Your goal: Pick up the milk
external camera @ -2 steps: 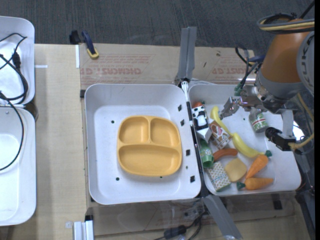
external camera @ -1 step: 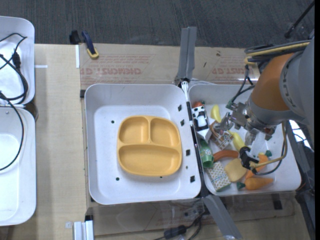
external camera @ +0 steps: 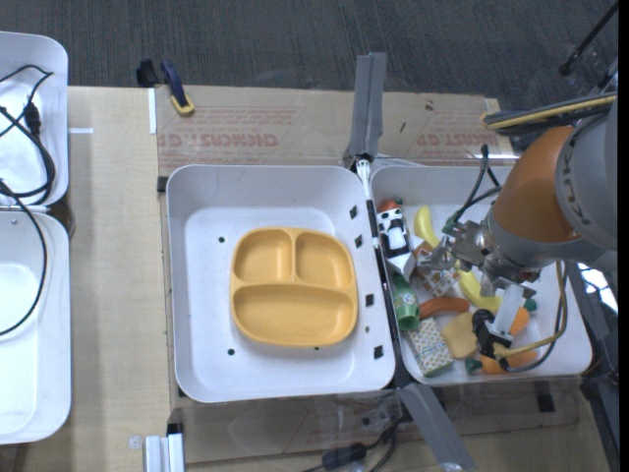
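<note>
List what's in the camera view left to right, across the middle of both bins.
Left bin wall → yellow divided plate → milk carton → banana → grey arm with orange band.

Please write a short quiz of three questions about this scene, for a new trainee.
1. True or false: the yellow tray lies in the left bin.
2. The milk stands: A) at the right bin's left wall, B) on the tray, C) outside both bins.
3. Complete: the arm hangs over the ____ bin.

Key: 1 true; 2 A; 3 right.
</note>
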{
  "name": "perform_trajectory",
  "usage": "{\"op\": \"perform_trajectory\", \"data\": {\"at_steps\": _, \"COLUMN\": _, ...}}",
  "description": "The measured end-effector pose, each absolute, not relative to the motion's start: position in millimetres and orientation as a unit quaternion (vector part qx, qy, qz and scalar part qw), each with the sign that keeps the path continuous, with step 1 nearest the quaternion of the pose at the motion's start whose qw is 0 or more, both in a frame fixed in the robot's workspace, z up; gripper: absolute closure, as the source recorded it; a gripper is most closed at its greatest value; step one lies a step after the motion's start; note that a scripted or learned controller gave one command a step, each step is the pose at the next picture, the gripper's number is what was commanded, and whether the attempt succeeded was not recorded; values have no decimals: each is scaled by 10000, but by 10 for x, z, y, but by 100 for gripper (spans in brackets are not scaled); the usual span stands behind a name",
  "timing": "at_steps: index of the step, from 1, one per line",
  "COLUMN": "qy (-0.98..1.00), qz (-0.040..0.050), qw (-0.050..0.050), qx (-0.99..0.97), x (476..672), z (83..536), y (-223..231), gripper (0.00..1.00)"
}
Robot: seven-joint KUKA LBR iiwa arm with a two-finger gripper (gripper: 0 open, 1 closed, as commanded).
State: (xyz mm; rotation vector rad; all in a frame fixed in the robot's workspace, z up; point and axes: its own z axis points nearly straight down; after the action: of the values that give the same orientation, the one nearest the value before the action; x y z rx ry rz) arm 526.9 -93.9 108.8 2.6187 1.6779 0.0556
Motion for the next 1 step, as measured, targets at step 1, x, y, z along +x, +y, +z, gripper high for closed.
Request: {"op": "perform_trajectory", "data": {"at_steps": 1, "qy": 4762, "qz": 125, "qw": 98, "qx": 8792, "x": 6041, "z": 1081, "y": -1325, "gripper": 0}}
